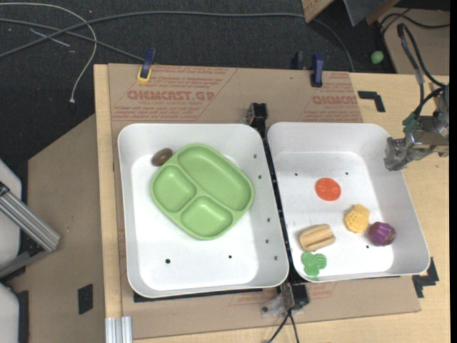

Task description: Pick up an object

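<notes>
Five small items crowd the right bin (371, 136): orange disc (328, 189), yellow piece (357, 218), purple one (380, 233), tan roll (316, 236), green bit (313, 263). Gripper (401, 151) at far-right rim, grip state unreadable. Risks: rim collision, nudged neighbours.

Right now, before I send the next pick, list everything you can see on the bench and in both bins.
Bins: 2, white, side by side on the bench.
Divided plate: 1, green, left bin.
Brown piece: 1, left bin, at the plate's upper left edge.
Orange disc: 1, right bin, middle.
Yellow piece: 1, right bin.
Purple piece: 1, right bin, right side.
Tan roll: 1, right bin.
Green piece: 1, right bin, front edge.
Clamps: 2, blue, bench's far edge.
Gripper: 1, grey, over the right bin's right rim.
</notes>
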Available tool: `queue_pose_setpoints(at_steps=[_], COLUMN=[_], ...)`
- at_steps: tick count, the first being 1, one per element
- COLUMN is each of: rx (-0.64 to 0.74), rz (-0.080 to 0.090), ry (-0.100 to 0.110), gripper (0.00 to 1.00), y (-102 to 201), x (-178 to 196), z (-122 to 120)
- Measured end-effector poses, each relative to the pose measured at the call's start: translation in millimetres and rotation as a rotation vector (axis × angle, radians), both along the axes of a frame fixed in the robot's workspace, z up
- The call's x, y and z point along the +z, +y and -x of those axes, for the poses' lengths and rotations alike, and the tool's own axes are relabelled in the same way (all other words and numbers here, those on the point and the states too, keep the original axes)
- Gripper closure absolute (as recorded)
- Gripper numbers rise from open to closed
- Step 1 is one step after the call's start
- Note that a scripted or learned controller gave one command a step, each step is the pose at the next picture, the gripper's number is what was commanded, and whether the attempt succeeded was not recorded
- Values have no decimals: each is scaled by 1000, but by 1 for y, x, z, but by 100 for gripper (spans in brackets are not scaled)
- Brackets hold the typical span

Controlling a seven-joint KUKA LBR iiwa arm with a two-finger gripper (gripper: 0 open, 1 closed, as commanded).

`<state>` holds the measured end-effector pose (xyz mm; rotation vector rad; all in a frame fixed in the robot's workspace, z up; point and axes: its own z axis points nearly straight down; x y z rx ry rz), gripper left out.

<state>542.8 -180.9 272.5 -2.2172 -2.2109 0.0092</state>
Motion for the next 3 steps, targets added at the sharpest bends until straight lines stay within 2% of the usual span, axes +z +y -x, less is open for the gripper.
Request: queue_pose_setpoints(at_steps=[1,3], rx=[3,2], rz=[3,0], ry=[-11,-6], gripper=[0,0], y=[0,8], x=[6,-100], z=[-2,-4])
